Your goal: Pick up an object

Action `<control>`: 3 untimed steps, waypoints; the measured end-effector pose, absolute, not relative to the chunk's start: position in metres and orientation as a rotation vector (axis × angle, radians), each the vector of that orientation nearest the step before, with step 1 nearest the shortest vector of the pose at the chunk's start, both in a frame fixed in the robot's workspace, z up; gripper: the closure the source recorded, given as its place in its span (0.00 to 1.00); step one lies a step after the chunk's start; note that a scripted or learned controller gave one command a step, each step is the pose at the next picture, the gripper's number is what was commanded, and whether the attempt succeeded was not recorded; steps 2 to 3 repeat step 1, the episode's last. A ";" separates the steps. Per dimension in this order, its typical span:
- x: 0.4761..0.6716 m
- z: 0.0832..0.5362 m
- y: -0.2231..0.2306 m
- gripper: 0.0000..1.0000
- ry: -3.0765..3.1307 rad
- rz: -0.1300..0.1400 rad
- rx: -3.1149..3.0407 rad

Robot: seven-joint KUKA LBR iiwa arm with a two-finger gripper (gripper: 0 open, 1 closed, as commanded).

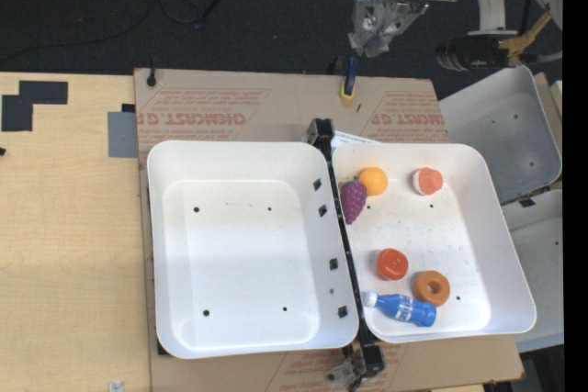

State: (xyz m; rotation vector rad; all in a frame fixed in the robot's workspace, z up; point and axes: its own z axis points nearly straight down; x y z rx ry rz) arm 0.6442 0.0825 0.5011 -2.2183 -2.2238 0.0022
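The right bin (pixel 478 188) holds several small items: an orange ball (pixel 372 181), a purple grape bunch (pixel 354 200), a pink and white round piece (pixel 427 181), a red round piece (pixel 392 264), a brown doughnut (pixel 431 287) and a blue bottle (pixel 401 308) lying on its side. My gripper (pixel 367 44) hangs high at the top of the view, beyond the far edge of the bins and well apart from every item. Nothing shows between its fingers.
The left bin (pixel 165 225) sits beside the right one, with a black divider (pixel 333 234) between them. Both rest on a cardboard sheet (pixel 230 110) on the wooden bench. Cables lie on the dark floor behind.
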 end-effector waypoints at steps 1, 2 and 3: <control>0.644 0.518 0.080 1.00 -2.224 0.002 -2.218; 0.644 0.518 0.080 1.00 -2.224 0.002 -2.218; 0.644 0.518 0.080 1.00 -2.224 0.002 -2.218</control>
